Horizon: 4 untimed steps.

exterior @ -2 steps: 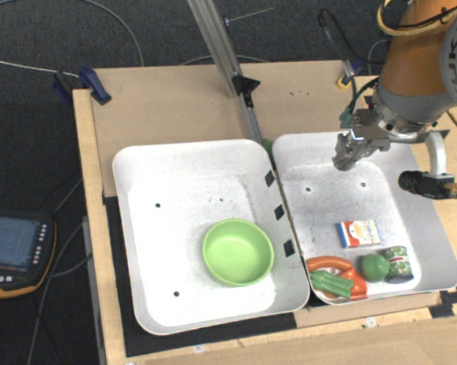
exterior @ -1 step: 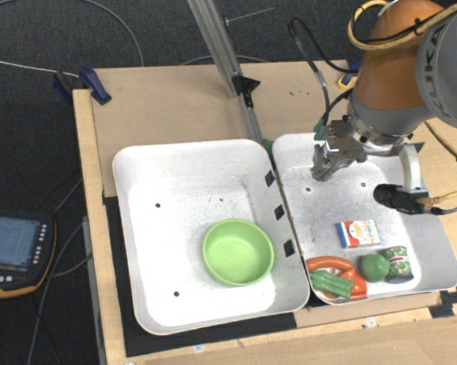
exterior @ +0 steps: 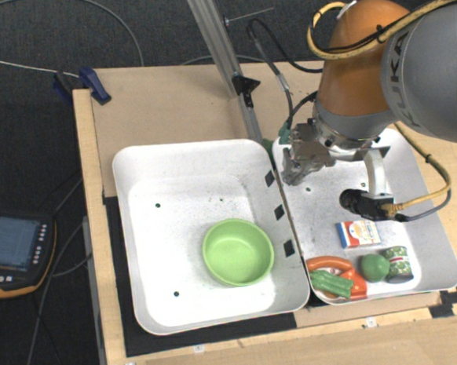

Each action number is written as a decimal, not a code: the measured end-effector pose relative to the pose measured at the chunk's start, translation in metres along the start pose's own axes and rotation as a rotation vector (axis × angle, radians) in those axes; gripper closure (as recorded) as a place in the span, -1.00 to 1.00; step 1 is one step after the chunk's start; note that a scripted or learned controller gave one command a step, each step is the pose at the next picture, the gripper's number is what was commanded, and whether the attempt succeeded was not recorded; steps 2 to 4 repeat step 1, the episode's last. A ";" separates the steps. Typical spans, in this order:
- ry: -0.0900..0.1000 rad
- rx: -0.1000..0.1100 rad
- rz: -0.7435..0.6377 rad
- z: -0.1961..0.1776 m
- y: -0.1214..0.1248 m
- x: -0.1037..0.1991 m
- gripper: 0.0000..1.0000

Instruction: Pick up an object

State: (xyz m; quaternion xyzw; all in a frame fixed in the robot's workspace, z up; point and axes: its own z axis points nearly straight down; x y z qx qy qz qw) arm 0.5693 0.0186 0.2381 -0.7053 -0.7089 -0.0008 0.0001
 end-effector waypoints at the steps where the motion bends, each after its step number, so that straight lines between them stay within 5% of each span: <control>1: 0.000 0.000 0.000 -0.009 -0.004 0.052 1.00; 4: 0.000 0.000 0.000 -0.009 -0.004 0.052 1.00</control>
